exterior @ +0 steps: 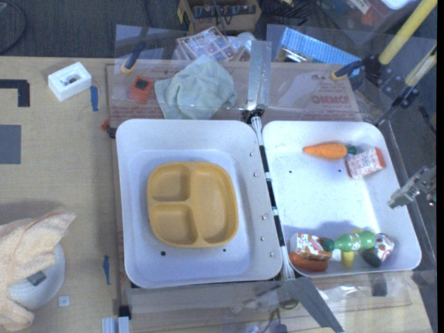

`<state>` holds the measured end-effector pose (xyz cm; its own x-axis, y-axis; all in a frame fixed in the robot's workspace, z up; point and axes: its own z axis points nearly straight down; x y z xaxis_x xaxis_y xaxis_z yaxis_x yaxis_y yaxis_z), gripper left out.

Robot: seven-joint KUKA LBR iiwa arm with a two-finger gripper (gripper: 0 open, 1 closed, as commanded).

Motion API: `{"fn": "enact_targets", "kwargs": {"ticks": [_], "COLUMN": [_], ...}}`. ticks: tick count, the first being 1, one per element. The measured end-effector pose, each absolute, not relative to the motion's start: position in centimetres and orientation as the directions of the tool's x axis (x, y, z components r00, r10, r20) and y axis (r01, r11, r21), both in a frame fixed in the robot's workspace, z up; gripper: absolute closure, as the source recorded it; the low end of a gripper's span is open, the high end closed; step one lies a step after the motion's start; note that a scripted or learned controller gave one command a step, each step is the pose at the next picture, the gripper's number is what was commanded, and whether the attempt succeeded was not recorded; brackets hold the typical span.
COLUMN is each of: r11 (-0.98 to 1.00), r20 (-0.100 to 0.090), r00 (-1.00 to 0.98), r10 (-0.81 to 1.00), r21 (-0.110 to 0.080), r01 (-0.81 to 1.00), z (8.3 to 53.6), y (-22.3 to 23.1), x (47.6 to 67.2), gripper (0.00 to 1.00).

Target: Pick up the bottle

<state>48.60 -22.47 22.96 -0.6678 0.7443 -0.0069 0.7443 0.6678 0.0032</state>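
Nearest us, the green bottle (355, 241) lay untouched in the right bin (312, 186); gripper (414, 189) hovered apart, its opening indiscernible; pickup remained undone.

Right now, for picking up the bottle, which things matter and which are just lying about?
For the job:
green bottle, at the right bin's front edge
end effector, at that bin's right rim

Lying about:
toy carrot
small red-and-white carton
yellow divided plate in the left bin

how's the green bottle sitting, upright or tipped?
Tipped. The green bottle lies on its side along the near edge of the right bin, wedged among the other small items there.
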Motion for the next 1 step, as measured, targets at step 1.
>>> {"fn": "enact_targets", "kwargs": {"ticks": [1], "r11": [0.5], "r20": [-0.005], "r00": [-0.5], "r10": [0.866], "r21": [0.004], "r01": [0.866], "z": [24.5], "y": [-16.18], "x": [51.39], "gripper": [1.0]}}
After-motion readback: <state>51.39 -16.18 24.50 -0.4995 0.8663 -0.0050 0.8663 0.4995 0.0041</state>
